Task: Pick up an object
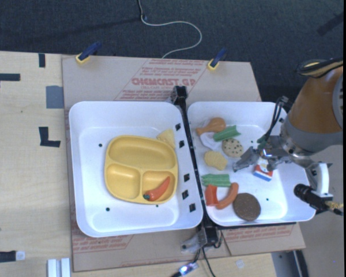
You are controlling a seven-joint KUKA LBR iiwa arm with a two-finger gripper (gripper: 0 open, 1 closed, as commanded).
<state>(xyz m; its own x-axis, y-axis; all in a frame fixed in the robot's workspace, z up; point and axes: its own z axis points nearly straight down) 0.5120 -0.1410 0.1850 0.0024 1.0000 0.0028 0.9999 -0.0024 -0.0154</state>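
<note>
Gripper (248, 159) sits low in the right bin (288, 215) among crowded toy food (230, 148), finger state indeterminate; a descent risks striking neighbouring pieces and nudging the target aside, given tight spacing

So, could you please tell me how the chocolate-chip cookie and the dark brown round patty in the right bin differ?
The cookie is pale tan with dark specks; the patty is plain dark brown. The cookie looks smaller than the patty. The cookie lies mid-bin, just below a green piece; the patty sits near the front wall of the right bin, beside a sausage. Both are round, lie flat, and lie apart from the hand.
</note>
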